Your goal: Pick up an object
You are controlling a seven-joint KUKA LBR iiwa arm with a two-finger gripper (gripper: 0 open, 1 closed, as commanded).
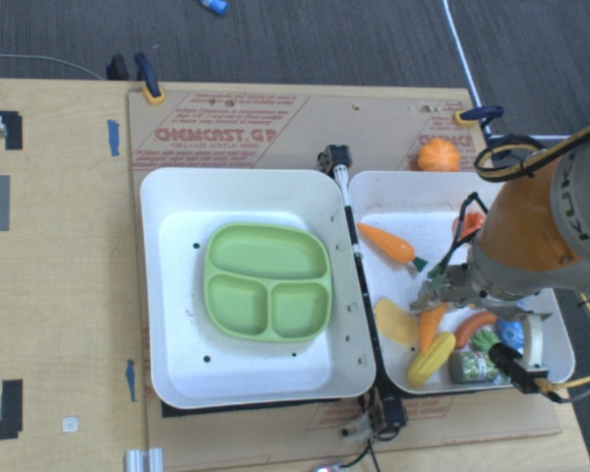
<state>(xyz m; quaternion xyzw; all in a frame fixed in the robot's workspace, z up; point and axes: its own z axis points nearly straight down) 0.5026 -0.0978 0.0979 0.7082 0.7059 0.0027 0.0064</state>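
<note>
**Gripper low over the toys in the right bin**

Gripper (439,288) sits down inside the right bin (398,190), at the end of the grey arm (531,234) with its orange band, which comes in from three o'clock. From where I stand the fingers are small and dark against the clutter, and I cannot tell whether they are apart or together, or whether anything sits between them.

Just below the gripper, toward six o'clock, a small orange carrot piece (431,327) stands on end, touching or nearly touching the fingertips. At seven o'clock from it lies a pale yellow wedge (396,323), and further down a yellow corn cob (428,360). Toward five o'clock are a red sausage-like piece (475,324), something green (485,340), a grey can (470,366) and a blue item (511,334), all crowded together. At eleven o'clock from the gripper a whole orange carrot (386,244) lies by itself on the bin floor.

Well off toward nine o'clock, the left bin (177,205) holds a green divided plate (267,281). At twelve o'clock, outside the bins, an orange ball (439,155) rests on the cardboard sheet (226,126).
</note>
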